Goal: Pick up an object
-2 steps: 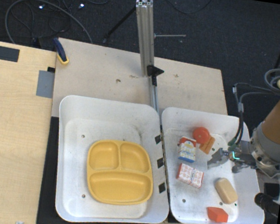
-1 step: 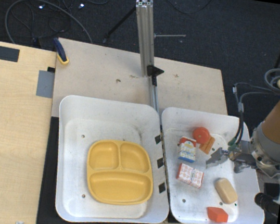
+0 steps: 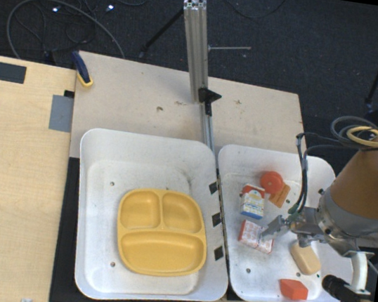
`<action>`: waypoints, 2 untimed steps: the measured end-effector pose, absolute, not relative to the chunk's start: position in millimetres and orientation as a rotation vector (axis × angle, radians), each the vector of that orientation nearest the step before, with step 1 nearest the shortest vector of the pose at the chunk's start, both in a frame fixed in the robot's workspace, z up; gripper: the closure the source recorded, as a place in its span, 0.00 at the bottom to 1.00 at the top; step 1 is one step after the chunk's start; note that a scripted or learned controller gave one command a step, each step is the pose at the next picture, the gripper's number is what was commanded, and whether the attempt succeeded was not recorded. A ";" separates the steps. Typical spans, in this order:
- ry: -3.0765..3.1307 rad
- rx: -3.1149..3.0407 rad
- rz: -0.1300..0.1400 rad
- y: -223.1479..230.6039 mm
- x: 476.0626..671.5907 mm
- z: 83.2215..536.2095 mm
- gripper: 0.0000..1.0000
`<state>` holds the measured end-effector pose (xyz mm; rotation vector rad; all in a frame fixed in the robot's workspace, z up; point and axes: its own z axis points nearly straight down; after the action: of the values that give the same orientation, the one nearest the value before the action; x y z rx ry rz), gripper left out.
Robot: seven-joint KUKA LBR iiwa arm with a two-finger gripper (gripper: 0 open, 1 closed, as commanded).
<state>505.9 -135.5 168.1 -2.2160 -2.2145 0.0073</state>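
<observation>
My gripper [image 3: 273, 227] hangs low over the right bin [image 3: 244, 164], its dark fingers just right of a small red-and-white packet [image 3: 255, 236]. A white and blue carton [image 3: 253, 202] lies just above that packet. Further up sit a red round object [image 3: 272, 180] and an orange block [image 3: 281, 194]. A tan block [image 3: 305, 259] lies under my wrist, and a red-orange piece [image 3: 293, 289] rests near the bin's front edge. I see nothing between the fingers.
The left bin [image 3: 101, 168] holds a yellow three-compartment plate [image 3: 160, 232]. An upright aluminium post [image 3: 198, 49] stands behind the bins. A black cable [image 3: 303, 172] loops over the right bin beside my arm.
</observation>
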 end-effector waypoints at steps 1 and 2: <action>-2.215 -2.217 0.006 -140.9 504.5 122.4 0.00; -2.219 -2.219 -0.001 -141.0 505.6 90.5 0.00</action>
<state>505.6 -141.0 90.5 -2.2192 -2.2186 -0.0012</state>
